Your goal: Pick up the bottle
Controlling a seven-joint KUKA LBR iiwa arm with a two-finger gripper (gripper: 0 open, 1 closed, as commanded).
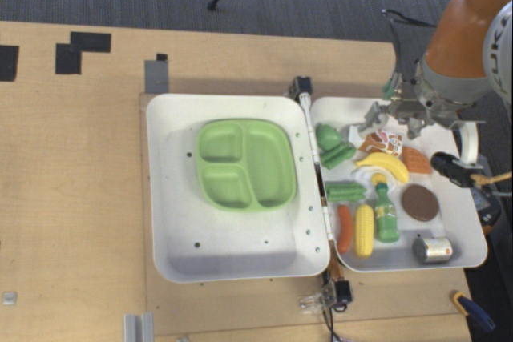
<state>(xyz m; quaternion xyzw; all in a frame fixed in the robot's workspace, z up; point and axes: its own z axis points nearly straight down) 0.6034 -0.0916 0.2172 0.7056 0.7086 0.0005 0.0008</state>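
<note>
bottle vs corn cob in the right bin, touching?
Touching. The camera view shows the green bottle lying right alongside the yellow corn cob, their sides meeting with no white bin floor between them.

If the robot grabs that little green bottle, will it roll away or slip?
The small green plastic bottle with a yellow cap lies on its side, and its body looks round, so a nudge would probably roll it. The yellow toy corn cob beside it might stop it. It looks like smooth plastic, so it may slip, and it is likely light.
</note>
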